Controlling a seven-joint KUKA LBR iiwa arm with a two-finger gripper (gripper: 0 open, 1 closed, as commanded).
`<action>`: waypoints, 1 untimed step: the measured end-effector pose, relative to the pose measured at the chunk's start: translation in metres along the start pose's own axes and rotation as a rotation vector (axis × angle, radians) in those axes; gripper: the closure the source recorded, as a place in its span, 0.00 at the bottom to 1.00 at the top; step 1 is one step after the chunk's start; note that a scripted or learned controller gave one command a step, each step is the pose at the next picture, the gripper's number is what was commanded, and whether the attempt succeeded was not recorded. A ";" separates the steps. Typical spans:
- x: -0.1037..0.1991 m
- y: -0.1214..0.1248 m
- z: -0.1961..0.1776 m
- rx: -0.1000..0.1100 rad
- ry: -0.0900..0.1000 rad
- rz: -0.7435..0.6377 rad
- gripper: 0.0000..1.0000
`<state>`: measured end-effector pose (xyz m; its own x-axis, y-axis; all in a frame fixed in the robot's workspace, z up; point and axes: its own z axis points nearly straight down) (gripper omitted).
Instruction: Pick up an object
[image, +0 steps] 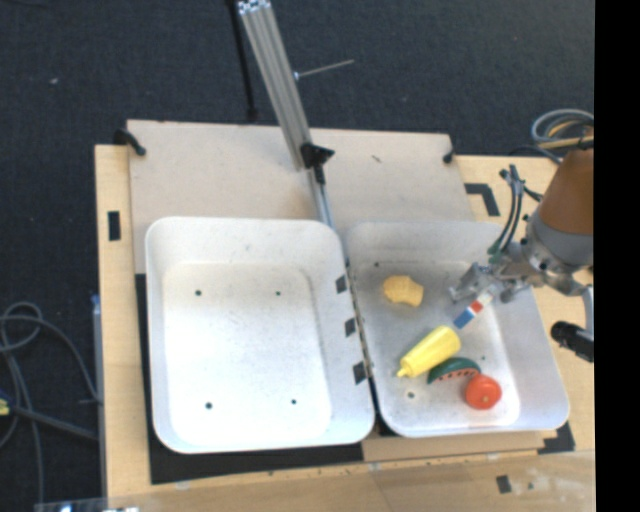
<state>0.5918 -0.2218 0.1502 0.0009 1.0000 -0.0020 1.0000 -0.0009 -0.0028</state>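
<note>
The right bin (530, 360) holds several small objects. A pale yellow lump (402, 291) lies near its middle. A yellow squeeze bottle (430, 352) lies tilted below it, touching a green and red watermelon slice (453, 371). A red tomato (482, 392) sits at the front right. A small blue, white and red piece (467, 316) lies just under my gripper (476, 291), which hangs low over the right half of this bin, right of the yellow lump. The view is too coarse to tell whether the gripper touches the small piece.
The left bin (170, 300) sits beside the right one, with black clips (352, 325) along their shared edge. A slanted metal pole (285, 90) rises from behind the bins. Cables (30, 340) lie off the bench at the left.
</note>
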 end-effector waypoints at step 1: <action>-0.001 0.002 -0.015 -0.008 -0.002 0.002 1.00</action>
<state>0.5937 -0.2229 0.1647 0.0026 1.0000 -0.0035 1.0000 -0.0026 0.0056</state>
